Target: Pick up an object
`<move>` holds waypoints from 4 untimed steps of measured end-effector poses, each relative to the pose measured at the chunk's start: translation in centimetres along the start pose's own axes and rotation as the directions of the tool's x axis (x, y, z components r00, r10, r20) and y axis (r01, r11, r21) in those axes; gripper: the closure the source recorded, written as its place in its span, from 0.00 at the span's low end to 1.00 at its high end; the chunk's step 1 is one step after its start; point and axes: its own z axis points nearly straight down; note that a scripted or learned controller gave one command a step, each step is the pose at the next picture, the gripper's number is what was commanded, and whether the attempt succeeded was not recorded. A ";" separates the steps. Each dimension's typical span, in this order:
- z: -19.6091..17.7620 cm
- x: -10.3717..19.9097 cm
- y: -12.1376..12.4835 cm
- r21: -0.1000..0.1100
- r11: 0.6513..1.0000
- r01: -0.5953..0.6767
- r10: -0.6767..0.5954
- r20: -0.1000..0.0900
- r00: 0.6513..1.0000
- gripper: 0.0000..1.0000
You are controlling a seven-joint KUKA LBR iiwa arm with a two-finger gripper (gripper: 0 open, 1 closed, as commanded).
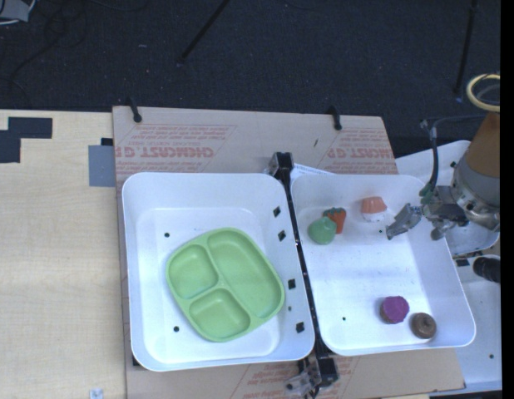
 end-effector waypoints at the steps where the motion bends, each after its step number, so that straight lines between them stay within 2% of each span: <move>1: -0.8 0.0 0.3 -0.014 1.000 0.003 -0.003 0.003 1.000 0.00; 2: 3.8 0.4 1.0 -0.008 1.000 0.006 -0.006 0.001 1.000 0.00; 3: 8.5 0.1 0.3 -0.008 1.000 0.003 -0.003 0.001 1.000 0.00; 4: 11.0 0.2 0.3 -0.011 1.000 0.002 -0.002 0.002 1.000 0.00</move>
